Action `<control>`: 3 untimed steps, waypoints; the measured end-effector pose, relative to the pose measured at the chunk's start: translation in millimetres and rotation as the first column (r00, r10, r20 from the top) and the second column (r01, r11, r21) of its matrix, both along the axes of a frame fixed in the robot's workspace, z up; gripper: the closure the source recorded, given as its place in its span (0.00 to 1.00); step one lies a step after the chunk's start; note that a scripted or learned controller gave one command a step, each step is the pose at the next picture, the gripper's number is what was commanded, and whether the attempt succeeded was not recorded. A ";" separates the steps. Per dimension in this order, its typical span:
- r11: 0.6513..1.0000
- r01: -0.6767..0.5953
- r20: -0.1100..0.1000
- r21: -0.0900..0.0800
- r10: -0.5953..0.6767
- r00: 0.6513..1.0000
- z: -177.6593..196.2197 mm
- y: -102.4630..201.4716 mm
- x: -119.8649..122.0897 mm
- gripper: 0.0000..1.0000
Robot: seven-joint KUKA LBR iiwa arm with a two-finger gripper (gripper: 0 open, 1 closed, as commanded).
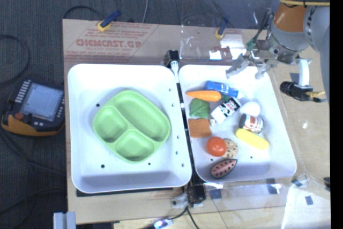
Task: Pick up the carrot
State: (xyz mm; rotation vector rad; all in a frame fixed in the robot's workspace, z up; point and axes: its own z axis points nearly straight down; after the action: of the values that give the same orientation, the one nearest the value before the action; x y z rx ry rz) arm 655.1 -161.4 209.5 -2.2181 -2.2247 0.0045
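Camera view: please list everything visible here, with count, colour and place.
White plastic bins: 2, side by side on the bench.
Green three-compartment plate: 1, left bin.
Orange carrot: 1, right bin, far left part.
Blue bottle: 1, just behind the carrot.
Green leafy piece: 1, below the carrot.
Brown block: 1, by the divider.
Red tomato: 1, near part.
Yellow banana-like piece: 1, right side.
Black-and-orange handheld pendant: 1, floor, left.
Gripper: 1, grey, open, above the right bin's far edge, holding nothing.
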 end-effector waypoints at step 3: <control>0.992 0.130 0.022 0.001 -0.130 0.991 -118.5 44.7 -108.5 0.00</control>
State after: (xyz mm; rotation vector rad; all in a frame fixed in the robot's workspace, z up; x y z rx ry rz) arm 546.5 -116.7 91.0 -2.3699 -2.0859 -0.0191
